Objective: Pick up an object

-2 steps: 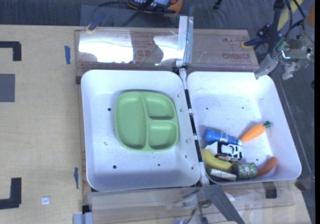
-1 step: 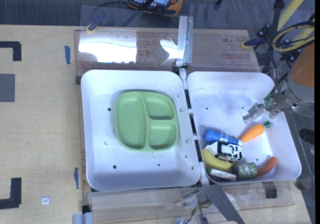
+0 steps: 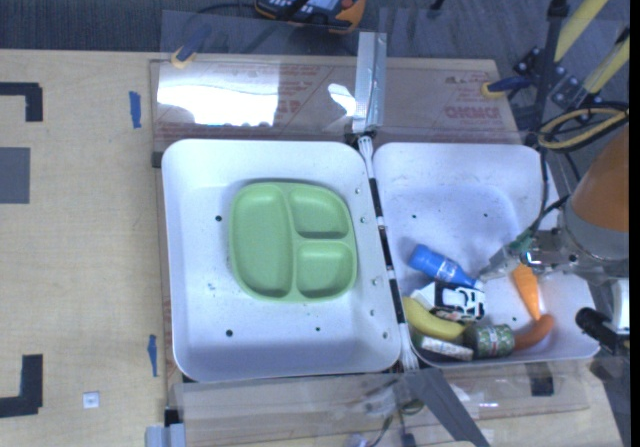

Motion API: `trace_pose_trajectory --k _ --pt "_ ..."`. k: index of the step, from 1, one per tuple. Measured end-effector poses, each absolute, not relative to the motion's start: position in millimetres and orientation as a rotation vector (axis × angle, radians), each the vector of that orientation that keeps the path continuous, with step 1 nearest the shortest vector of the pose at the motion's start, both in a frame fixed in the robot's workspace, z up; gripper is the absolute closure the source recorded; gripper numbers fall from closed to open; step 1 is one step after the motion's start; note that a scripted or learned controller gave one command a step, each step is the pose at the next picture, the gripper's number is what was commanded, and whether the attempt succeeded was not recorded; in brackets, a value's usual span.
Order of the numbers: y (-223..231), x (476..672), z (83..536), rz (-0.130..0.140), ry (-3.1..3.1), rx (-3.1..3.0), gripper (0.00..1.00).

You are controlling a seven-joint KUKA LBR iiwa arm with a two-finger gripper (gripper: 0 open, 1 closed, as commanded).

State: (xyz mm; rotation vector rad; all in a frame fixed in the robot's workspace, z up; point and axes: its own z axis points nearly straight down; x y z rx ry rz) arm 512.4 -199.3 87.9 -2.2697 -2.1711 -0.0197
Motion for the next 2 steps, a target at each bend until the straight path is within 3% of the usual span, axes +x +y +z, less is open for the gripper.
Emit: trace_pose_trajectory --k 1,2 --pt "-203 512.1 95 -0.012 -2.170 -2.277 1.00" --pt "-152 494.3 206 0.002 -2.214 -2.226 1.00"
